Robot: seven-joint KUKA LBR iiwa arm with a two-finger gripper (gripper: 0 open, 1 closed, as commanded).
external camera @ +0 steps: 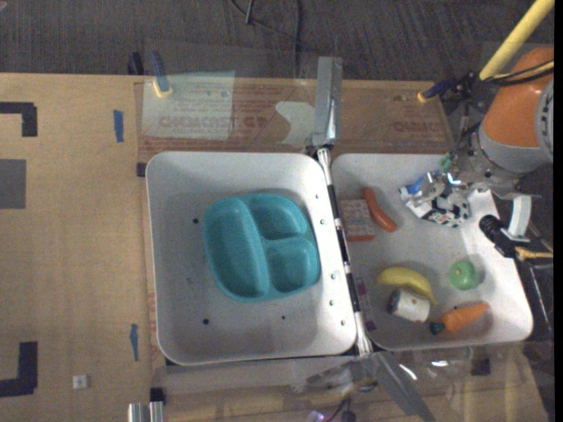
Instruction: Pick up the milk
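Bins: two shallow white bins side by side — the left bin [176, 323] and the right bin [519, 323].
Left bin: one teal plate [260, 245] with three compartments, lying near the middle.
Right bin: six loose items, one of each — a hot dog [380, 209], a small reddish packet [356, 220], a banana [407, 280], a can [409, 305] on its side, a green apple [464, 275] and a carrot [461, 317].
Milk: one black-and-white spotted carton [447, 207] in the right bin's upper part, right of the hot dog.
Arm: one grey arm [519, 121] with an orange band, entering from the right.
Gripper: one gripper [433, 192] low over the milk carton — too blurred to tell its state or whether it touches the carton.
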